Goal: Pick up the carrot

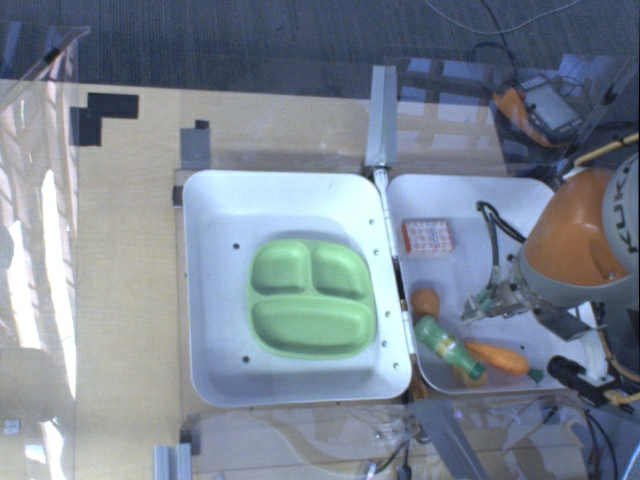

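Carrot (497, 357): one; bins (200, 298): two; plate (312, 297): one.

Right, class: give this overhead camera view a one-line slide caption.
Arm hovers over the right bin, above the carrot lying beside a green bottle; green tray in left bin.

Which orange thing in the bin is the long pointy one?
The carrot, lying near the right bin's front edge beside the green bottle. The other orange thing is small and round.

Two white bins (215, 268), one green tray (312, 298), one carrot (497, 358), one green bottle (446, 347), one brown egg (426, 301), one pink block (427, 236).
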`<act>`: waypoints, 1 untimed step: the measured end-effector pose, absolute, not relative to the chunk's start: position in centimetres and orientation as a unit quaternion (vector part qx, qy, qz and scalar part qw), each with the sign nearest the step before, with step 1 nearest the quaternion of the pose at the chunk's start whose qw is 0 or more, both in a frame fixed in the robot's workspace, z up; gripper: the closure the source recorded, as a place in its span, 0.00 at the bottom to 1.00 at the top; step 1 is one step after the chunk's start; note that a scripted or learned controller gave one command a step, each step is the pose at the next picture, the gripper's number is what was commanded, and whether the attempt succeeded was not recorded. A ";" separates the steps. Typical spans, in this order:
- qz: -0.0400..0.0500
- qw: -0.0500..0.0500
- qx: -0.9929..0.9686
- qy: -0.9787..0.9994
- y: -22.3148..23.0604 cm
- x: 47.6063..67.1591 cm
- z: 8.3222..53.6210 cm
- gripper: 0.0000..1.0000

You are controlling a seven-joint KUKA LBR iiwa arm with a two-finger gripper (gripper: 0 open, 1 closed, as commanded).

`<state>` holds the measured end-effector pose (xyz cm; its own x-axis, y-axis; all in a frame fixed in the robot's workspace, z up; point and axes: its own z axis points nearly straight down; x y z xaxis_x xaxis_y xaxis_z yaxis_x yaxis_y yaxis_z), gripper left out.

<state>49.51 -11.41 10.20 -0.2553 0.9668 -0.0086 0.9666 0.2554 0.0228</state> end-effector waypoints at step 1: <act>0.002 0.003 0.651 0.759 -3.4 48.9 18.6 1.00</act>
<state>48.86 -3.43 18.55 -0.1526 0.9883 -0.0009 0.9883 0.1526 0.0067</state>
